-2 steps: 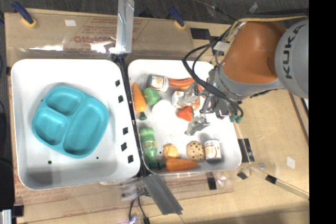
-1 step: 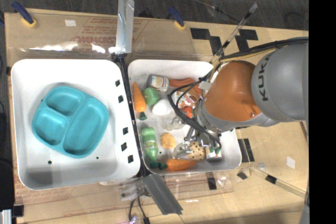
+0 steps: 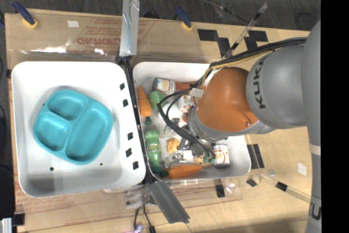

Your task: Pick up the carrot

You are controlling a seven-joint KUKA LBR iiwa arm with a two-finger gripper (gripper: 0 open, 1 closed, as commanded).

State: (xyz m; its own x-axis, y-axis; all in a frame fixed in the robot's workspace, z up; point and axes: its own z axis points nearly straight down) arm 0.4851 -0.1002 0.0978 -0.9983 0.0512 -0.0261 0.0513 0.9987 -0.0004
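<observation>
While the arm (image 3: 256, 101) hangs low over the right bin (image 3: 180, 69), its claw is hidden beneath the wrist. One carrot (image 3: 144, 102) lies along that bin's left wall beside a green bottle (image 3: 153, 147).

Arm (image 3: 240, 101) covers most of right bin (image 3: 180, 69) — carrot (image 3: 144, 102) hemmed btwn left wall & green items (image 3: 154, 144).

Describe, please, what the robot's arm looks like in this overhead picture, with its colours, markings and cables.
The arm is a thick, rounded grey tube with dark KUKA lettering on its side. Next to that sits a glossy orange band, domed in shape. Black cables loop out from beneath the orange part over the right bin, and another dark cable runs along the top of the arm. The hand itself is hidden in clutter under the wrist.
</observation>
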